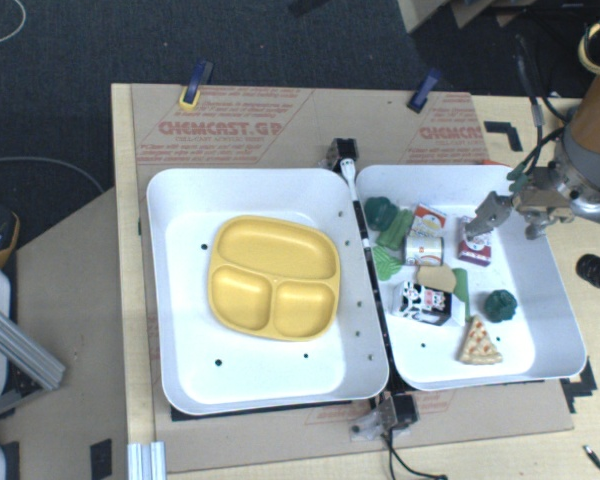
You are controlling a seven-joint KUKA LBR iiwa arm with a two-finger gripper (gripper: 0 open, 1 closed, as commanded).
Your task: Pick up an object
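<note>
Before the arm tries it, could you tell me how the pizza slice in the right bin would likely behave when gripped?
The pizza slice lies flat and thin, so the fingers may struggle to get under it. It looks like a light toy, probably rigid. Being flat, it should slide rather than roll.

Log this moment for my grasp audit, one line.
tool: over right bin, open | red carton: below, ungrasped | yellow tray: left bin

The arm [590, 133] enters at about three o'clock of the view, its grey body and orange band near the upper right edge. From there the wrist [560, 190] reaches toward nine o'clock. The gripper [495, 211] hangs at its end, tilted down toward seven o'clock. Its jaws look slightly parted, though at this slant that is hard to confirm.
</note>
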